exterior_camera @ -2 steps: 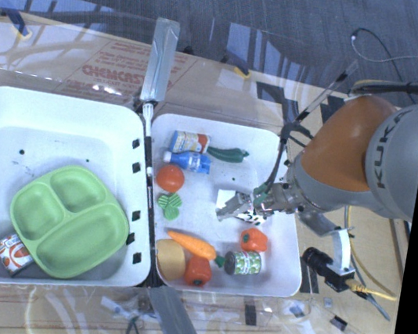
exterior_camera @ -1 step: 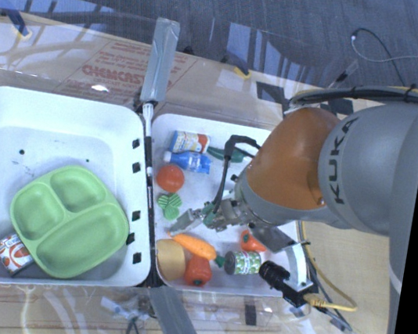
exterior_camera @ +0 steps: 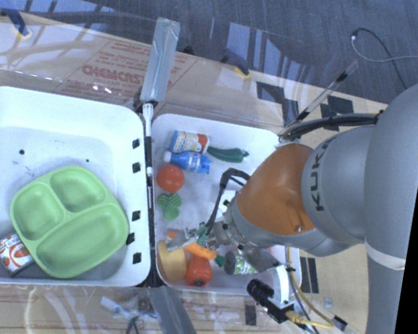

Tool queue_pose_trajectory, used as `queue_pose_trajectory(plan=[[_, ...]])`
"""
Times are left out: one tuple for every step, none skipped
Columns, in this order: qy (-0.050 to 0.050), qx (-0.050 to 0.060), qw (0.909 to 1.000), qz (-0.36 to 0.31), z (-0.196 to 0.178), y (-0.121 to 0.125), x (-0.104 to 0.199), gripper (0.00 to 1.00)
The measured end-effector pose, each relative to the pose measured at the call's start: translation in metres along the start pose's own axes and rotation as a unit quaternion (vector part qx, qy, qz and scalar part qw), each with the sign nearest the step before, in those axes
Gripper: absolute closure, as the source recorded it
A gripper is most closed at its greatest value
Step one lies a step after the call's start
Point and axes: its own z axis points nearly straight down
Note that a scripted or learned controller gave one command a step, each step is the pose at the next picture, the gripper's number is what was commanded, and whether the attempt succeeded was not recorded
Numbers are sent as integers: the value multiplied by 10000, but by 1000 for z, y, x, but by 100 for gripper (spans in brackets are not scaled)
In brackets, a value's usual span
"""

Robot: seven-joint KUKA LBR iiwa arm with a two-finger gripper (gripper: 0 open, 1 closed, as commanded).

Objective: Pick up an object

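Note:
The right bin (exterior_camera: 217,127) holds several toy foods. My gripper (exterior_camera: 210,240) hangs low over the bin's front part, under the orange wrist band. Just below it lie an orange carrot-like piece (exterior_camera: 199,252), a red piece (exterior_camera: 198,272) and a pale yellow pear-like piece (exterior_camera: 170,261), crowded against the front wall. Nothing shows plainly between the gripper's tips. Further back sit a red tomato (exterior_camera: 171,178), a green leafy piece (exterior_camera: 170,206), a blue bottle (exterior_camera: 192,162), a small yellow-labelled bottle (exterior_camera: 189,142) and a dark green vegetable (exterior_camera: 228,155). The arm hides the bin's right half.
The left bin (exterior_camera: 11,113) holds a green divided plate (exterior_camera: 69,222) and a small red-and-white can (exterior_camera: 12,252) in its front left corner. A taped divider (exterior_camera: 158,74) runs between the bins. Loose cables lie on the bench at the front right.

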Motion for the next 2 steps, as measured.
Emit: queue_pose_trajectory(plan=[[12, 16, 10000, -23, -9, 0, 0, 100], [18, 28, 9999, -105, -139, 58, 31, 100]])
